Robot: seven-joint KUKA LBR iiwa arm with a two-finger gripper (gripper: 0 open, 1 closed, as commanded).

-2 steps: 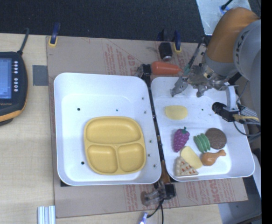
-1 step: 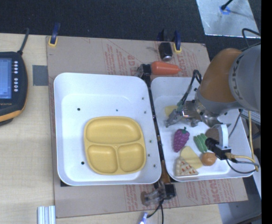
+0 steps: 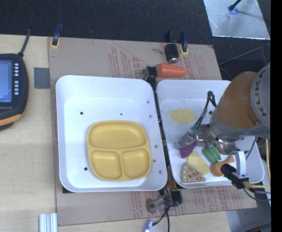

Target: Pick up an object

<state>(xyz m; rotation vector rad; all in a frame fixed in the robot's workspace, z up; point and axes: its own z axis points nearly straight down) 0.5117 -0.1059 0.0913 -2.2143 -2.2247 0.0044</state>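
Observation:
The right bin [image 3: 189,93] holds several toy foods: a flat yellow round [image 3: 182,116], a purple piece [image 3: 186,151], a green piece [image 3: 211,154], a pale yellow wedge [image 3: 199,162], a pizza slice [image 3: 192,175] and an orange-brown piece [image 3: 219,168]. My gripper [image 3: 188,139] is low in this bin, right above the purple piece and touching or nearly touching it. The arm's orange band and wrist cover the bin's right part.
The left bin [image 3: 73,95] holds a yellow divided plate [image 3: 118,150]. An orange toy carrot [image 3: 170,71] and a black clip [image 3: 172,52] lie on the cardboard behind the bins. A control pendant [image 3: 3,93] sits at the far left.

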